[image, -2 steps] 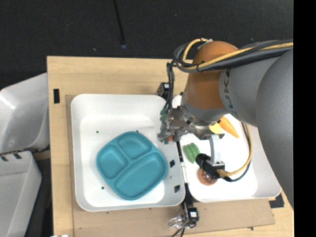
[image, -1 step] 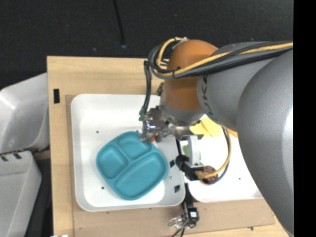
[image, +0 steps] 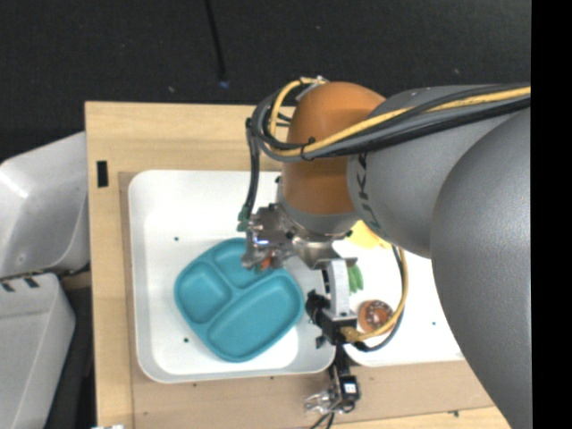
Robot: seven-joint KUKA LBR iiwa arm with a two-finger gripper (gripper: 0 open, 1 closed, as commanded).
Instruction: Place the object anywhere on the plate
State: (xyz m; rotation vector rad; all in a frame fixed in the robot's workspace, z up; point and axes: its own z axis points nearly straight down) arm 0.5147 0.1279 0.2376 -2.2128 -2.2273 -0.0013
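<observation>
A blue plate with three compartments lies tilted in the left white bin. My gripper hangs over the plate's upper right rim, right at the dividing wall between the bins. The wrist and its cables crowd around it, and its tip is dark and small in the camera view. I cannot make out any object at its tip.
In the right bin a yellow item, a green item and a brown round item peek out from under the arm. The big grey arm covers most of that bin. Wooden bench edge runs around both bins.
</observation>
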